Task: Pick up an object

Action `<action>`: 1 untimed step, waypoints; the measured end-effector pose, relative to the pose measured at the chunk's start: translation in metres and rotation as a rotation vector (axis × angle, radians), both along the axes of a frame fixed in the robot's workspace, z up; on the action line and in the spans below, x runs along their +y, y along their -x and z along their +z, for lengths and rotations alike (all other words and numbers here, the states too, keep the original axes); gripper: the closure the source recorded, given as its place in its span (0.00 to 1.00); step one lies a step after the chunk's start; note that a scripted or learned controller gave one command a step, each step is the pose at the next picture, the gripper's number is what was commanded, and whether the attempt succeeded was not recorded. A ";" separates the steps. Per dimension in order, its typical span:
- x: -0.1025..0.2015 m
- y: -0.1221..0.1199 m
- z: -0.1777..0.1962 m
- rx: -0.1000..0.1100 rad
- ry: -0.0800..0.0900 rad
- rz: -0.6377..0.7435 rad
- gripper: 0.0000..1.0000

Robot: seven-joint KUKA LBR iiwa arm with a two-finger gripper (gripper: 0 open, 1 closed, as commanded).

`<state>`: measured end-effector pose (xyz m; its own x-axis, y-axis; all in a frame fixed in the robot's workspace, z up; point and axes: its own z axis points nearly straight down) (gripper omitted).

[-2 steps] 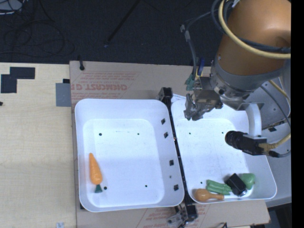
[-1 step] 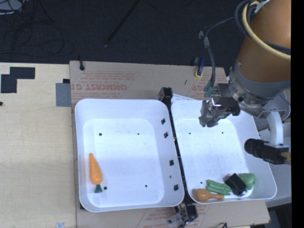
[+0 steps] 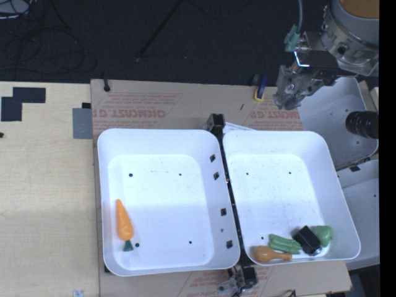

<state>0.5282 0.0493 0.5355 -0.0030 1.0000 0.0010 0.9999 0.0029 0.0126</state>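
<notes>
Nearest the camera, along the front wall of the right bin [image 3: 337,184], lie a tan pear-shaped toy [image 3: 270,254], a green pod [image 3: 284,244], a black block [image 3: 307,239] and a green lump [image 3: 323,232], crowded together. Further left, an orange carrot [image 3: 124,221] lies by the left wall of the left bin [image 3: 154,142]. Both bins sit on brown cardboard on the bench [image 3: 43,184]. Beyond the right bin's far edge hangs the hand [image 3: 289,98], well apart from every object; how far it is open I cannot tell
</notes>
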 end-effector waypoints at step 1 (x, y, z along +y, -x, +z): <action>-0.095 -0.088 0.002 0.012 0.005 -0.009 1.00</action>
<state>0.6159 -0.0457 0.5371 0.0060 1.0000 -0.0040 1.0000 -0.0059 0.0011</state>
